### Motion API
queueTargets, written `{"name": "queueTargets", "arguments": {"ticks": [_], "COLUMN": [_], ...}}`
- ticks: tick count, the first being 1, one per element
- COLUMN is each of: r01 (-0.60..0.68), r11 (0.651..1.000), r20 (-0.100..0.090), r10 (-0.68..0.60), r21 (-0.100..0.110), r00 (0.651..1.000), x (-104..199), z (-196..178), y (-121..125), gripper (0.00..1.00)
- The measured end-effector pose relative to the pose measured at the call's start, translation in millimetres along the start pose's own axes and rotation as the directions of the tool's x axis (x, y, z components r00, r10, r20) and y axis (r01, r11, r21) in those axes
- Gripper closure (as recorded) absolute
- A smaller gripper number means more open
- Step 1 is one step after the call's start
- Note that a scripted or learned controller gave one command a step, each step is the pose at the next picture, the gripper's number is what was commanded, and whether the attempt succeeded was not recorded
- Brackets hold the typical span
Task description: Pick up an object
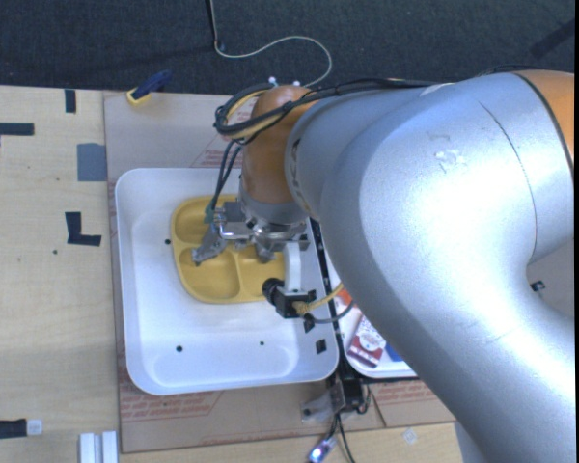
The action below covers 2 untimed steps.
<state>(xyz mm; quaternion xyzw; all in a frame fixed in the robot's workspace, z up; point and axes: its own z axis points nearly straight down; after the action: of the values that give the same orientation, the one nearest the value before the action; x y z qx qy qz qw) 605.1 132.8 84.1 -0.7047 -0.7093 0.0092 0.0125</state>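
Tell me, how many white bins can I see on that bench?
2. One white bin lies in full view at left, holding a yellow divided tray. The second bin sits right beside it, mostly hidden under the grey arm.

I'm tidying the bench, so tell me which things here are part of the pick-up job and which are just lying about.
Job:
- yellow tray in the left bin
- end effector over the tray

Lying about:
- blue and yellow clip
- red and white packet beside the left bin
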Motion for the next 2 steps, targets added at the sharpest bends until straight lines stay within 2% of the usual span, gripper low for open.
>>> {"name": "queueTargets", "arguments": {"ticks": [1,2], "r01": [-0.005,0.002], "r11": [0.999,0.999], "r20": [0.002,0.003], "r10": [0.005,-0.002], "r21": [-0.044,-0.032], "r00": [1.000,1.000], "x": [-24,44], "z": [-222,-242], "y": [-40,-47], "gripper": [0.00,0.00]}}
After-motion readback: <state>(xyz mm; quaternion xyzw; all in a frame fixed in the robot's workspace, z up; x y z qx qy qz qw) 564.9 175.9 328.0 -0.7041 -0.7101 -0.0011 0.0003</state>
